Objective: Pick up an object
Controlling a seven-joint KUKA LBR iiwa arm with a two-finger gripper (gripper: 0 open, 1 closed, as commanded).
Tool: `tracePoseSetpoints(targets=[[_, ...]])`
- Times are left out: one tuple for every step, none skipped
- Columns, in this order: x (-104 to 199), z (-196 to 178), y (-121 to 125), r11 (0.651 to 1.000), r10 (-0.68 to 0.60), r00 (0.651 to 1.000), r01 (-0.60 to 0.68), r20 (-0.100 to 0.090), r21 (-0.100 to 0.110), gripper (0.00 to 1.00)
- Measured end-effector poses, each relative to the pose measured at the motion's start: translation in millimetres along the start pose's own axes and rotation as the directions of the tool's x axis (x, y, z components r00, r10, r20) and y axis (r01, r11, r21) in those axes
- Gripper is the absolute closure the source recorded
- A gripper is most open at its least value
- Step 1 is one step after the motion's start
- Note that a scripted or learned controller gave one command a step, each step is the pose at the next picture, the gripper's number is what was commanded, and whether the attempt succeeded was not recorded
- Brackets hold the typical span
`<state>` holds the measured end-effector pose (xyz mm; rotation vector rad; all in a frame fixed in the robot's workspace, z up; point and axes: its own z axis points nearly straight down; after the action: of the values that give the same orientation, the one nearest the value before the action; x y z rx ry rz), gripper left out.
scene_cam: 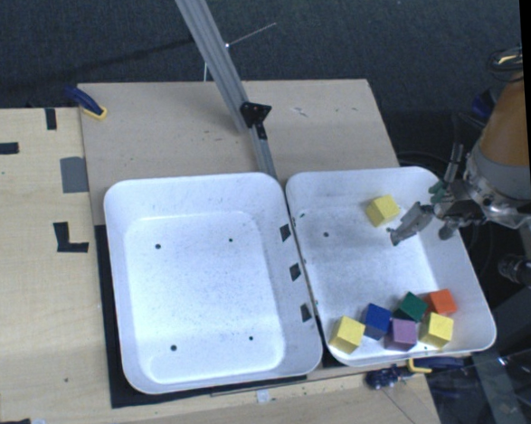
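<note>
Six blocks [396, 324] in right bin [342, 274]; hand [422, 225] spread, beside yellow cube [382, 209]

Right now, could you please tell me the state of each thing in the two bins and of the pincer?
Pincer: over the right bin, holding nothing.
Lone yellow cube: resting apart, near the pincer, ungrasped.
Near yellow cube: resting, left end of the cluster.
Blue cube: resting in the cluster.
Purple cube: resting in the cluster.
Green cube: resting in the cluster.
Orange cube: resting in the cluster.
Right bin: holds all cubes.

You had open floor across the shallow white right bin [342, 274]; six small coloured cubes [400, 322] crowded its near wall.
</note>
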<state>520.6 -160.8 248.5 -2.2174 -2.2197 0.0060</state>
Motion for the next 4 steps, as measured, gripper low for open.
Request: tracePoseSetpoints(targets=[[5.7,62.6,-4.0,1.000,0.000,1.000,0.000,-0.001,0.002,0.00],[8.1,106.5,-3.6,1.000,0.000,1.000,0.000,-0.001,0.001,0.00],[8.2,94.3,-2.6,1.000,-0.001,1.000,0.001,-0.001,-0.003,1.00],[2.0,42.1,6.4,1.000,0.000,1.000,0.000,0.002,-0.010,1.00]])
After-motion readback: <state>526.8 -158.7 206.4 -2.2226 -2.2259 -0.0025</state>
